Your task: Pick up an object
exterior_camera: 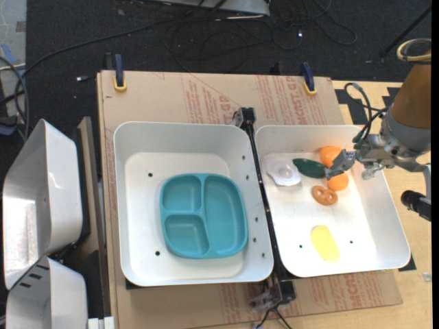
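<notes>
A grey robot arm (411,125) with an orange band reaches in from 3 o'clock over the right-hand white bin (384,252) on a cardboard-covered desk (206,94). Its hand (345,160) hangs low over the bin's upper half, amid a small cluster of toy food; whether its fingers are spread or pressed together cannot be told from this angle, and nothing is plainly seen pinched between them.

Just at 10 o'clock from the hand lies an orange ball-shaped piece (329,155); a second orange piece (337,181) sits just at 6 o'clock from the hand, apparently touching or nearly touching it. A dark green leaf-shaped piece (310,166) lies at 9 o'clock from the hand, its tip near the orange pieces. Farther toward 9 o'clock, a white lidded cup or disc (284,173) rests beside the leaf. A brown pretzel-like ring (324,195) lies at 7 o'clock from the hand, just below the second orange piece. Well apart from the cluster, toward 6 o'clock of the bin, lies a yellow oblong piece (325,242).

The left-hand white bin (130,149) holds a teal plate (204,216) with three compartments, lying flat at the middle of the bin floor. The two bins sit side by side, touching along a dark clamp strip (259,184). Two clips, blue over yellow (119,74) (309,79), pin the cardboard's far edge at 12 o'clock. Black cables (226,33) trail over the dark floor beyond the desk.
</notes>
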`<action>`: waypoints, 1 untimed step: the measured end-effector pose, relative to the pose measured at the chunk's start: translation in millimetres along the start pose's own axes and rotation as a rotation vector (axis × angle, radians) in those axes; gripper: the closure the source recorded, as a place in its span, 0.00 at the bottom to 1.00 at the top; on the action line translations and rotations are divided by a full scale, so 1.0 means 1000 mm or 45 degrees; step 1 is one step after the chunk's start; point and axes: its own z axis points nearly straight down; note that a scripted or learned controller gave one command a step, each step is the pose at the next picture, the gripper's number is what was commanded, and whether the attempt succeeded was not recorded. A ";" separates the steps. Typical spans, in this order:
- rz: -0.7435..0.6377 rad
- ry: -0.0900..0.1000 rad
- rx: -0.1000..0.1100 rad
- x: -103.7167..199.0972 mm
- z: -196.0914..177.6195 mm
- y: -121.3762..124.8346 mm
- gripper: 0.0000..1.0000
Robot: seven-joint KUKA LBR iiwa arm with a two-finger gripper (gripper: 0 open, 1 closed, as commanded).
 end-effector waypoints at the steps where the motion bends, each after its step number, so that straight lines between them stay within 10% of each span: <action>1: 0.000 0.000 -0.001 -0.003 0.044 -0.003 0.00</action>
